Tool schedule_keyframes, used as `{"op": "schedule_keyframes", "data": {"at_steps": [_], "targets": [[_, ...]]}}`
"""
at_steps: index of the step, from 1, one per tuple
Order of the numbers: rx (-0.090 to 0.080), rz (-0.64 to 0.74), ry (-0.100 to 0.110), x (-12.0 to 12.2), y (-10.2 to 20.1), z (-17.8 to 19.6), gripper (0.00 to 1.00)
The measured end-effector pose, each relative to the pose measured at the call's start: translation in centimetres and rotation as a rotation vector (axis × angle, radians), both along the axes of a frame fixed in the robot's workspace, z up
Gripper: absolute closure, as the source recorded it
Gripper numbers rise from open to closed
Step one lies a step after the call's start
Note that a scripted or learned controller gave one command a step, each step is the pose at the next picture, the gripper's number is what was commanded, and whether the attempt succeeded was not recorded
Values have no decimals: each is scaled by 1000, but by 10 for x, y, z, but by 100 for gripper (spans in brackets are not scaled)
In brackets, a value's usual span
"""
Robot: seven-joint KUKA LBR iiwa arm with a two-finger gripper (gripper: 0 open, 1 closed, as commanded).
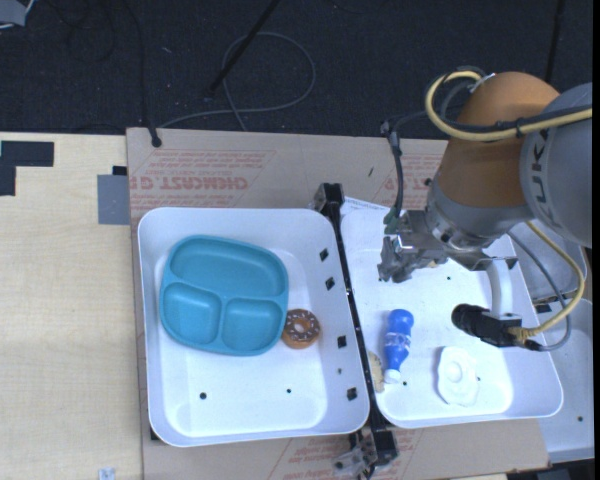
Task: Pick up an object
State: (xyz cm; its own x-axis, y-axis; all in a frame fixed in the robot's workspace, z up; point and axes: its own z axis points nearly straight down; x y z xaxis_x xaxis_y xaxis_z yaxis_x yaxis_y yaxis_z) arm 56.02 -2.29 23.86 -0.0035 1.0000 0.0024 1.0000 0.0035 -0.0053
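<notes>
Bottle (397,341) is what we're eyeing, lying in the right bin (540,393) near the divider, blue cap end pointing up the frame.

We see the claw (398,261) hanging over the upper left part of that same bin, just above the bottle and apart from it; we can't tell if it's clenched or released. A white round lid (458,376) sits right of the bottle. Over in the left bin (180,408) we've got a blue divided plate (223,295) with a small donut (301,328) touching its right edge.
</notes>
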Motion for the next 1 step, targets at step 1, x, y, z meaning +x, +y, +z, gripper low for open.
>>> {"op": "schedule_keyframes", "data": {"at_steps": [1], "targets": [[0, 1, 0, 0, 49, -7, 100]]}}
